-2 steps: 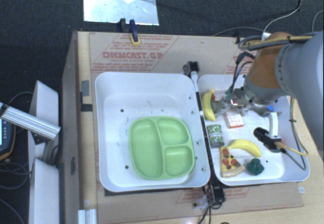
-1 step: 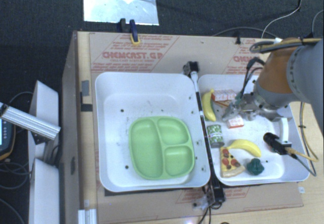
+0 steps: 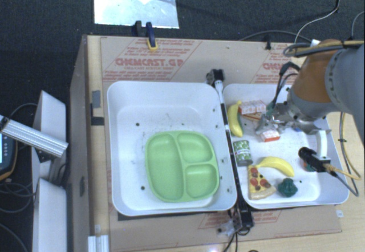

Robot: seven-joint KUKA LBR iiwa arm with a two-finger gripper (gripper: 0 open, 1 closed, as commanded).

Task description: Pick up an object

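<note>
gripper [image 3: 267, 125] is low in the right bin [image 3: 336, 188], upper middle, right over a small red-and-white box [image 3: 271, 136]. can't tell from this angle how the gripper is set or whether it has anything. nearest candidates: the box directly under it, another red-and-white packet [image 3: 252, 109] just up-left, and a banana [image 3: 234, 118] further left by the divider, long axis roughly up-down in view. second banana [image 3: 275, 165], green can [image 3: 242, 151], pizza slice [image 3: 259, 182], dark green lump [image 3: 287, 187] sit nearer the front edge, well apart from the gripper. left bin [image 3: 122, 102] holds a green divided plate [image 3: 182, 165]. my read: the box is the target, straight down.
</note>
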